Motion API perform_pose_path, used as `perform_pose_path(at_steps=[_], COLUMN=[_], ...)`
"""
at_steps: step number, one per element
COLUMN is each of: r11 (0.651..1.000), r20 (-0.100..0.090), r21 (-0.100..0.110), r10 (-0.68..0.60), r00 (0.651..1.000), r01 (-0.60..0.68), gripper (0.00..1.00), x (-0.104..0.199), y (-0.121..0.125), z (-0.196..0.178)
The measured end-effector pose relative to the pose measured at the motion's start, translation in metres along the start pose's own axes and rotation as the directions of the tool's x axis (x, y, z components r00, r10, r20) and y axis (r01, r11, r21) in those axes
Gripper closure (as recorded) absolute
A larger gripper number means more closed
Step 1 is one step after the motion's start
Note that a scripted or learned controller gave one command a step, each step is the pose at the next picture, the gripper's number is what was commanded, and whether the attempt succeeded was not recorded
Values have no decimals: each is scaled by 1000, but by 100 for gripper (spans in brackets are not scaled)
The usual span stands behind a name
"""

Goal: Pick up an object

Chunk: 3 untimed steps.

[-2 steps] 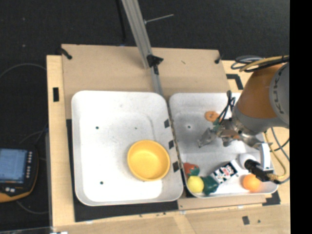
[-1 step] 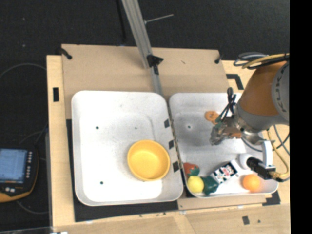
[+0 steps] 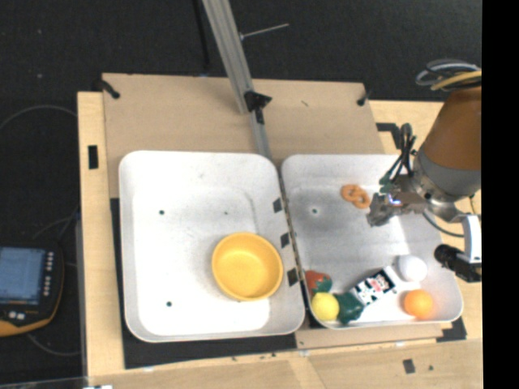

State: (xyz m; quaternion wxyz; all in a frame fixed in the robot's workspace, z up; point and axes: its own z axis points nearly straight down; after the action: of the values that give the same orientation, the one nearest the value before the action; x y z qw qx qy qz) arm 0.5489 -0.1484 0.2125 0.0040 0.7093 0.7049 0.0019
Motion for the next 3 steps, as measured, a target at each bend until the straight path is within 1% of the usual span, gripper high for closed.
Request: perform_pose_path(at_steps=[1, 3], r11=[1000, 1000], r20=[-2, -5], r21=[5, 9], r10=[-5, -14], r00=[1000, 1000], r01=[5, 14], gripper=[100, 100], x=[-1, 107], y=[1, 17], z=[-18, -6])
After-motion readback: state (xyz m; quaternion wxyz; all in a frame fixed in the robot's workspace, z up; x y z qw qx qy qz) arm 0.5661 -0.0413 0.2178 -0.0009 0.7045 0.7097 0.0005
